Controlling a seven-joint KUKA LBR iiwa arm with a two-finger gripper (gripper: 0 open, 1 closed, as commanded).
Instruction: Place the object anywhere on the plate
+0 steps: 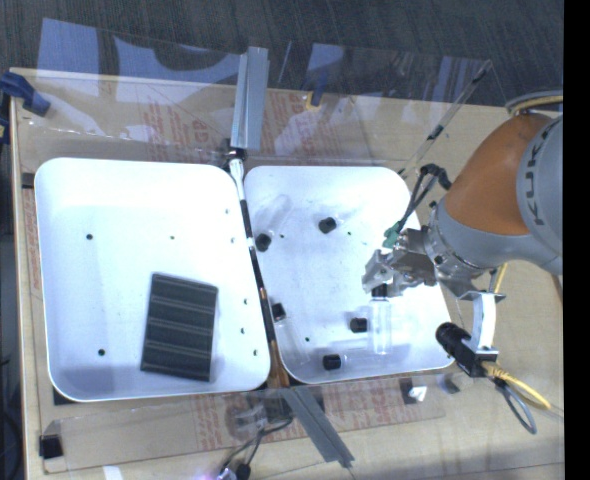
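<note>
1. Orange band [490, 183] of the arm rides highest, at the right. Below it the gripper [390, 273] hangs over the right bin [305, 183]. Whether it is clenched or released cannot be told, and nothing can be seen held in it.
2. Likely objects lie just beside the gripper: a clear tube-like piece [380, 330] and, touching or nearly touching it, a small black piece [358, 323]. Which one is meant is uncertain. Either way the object appears to lie in the right bin, not on the plate.
3. Picking is the step in hand, I judge. Centre over one piece alone, so the neighbour is not pinched or knocked aside.
4. Clear plastic may slip, so close across its narrow width and lift straight up.
5. Carry it high over the divider [253, 268] between the bins.
6. Aim for the middle of the dark ribbed plate [180, 326] in the left bin [75, 188]. Lower close before letting go, since the ribs could let a round piece roll off.
</note>
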